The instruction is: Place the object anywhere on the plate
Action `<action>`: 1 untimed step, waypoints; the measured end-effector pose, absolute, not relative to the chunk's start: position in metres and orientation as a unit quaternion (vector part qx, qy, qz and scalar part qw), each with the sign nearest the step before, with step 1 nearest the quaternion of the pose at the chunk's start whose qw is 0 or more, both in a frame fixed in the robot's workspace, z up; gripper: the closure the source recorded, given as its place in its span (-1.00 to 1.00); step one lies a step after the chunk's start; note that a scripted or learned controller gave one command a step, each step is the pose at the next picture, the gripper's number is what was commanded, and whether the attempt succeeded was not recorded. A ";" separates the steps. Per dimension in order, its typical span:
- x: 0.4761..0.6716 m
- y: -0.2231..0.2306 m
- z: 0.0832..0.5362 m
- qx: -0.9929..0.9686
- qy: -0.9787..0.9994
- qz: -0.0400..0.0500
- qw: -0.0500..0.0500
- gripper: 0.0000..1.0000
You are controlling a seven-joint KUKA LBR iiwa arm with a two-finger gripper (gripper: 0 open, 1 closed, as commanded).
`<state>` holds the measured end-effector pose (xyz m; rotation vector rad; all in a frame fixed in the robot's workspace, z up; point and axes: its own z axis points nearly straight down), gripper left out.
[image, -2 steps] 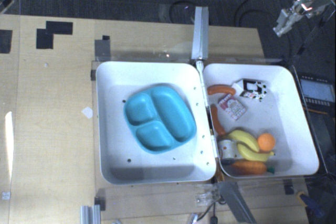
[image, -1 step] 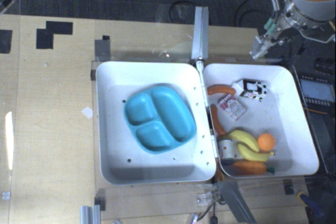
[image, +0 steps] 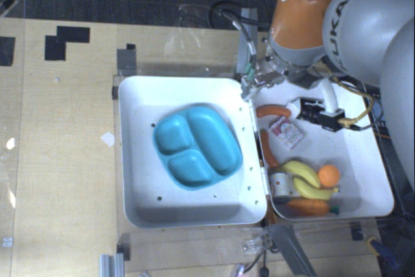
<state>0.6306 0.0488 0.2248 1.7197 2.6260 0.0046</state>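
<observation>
Jaws [image: 254, 82] blurred at bin rim — blue plate [image: 196, 145] apart.

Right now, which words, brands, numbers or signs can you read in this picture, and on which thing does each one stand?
"UKA": grey letters on the arm; the start of the word is hidden by the orange band.
Small packet in the right bin: red and white print, too blurred to read.
Nothing else bears readable text.

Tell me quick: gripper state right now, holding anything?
Gripper: cannot be told, open or closed. It sits at the far edge where the two bins meet, and nothing is seen held in it. The blue plate has nothing on it.
</observation>
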 end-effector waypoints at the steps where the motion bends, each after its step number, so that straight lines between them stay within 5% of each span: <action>1: 0.544 0.071 0.209 0.606 0.796 0.002 0.001 1.00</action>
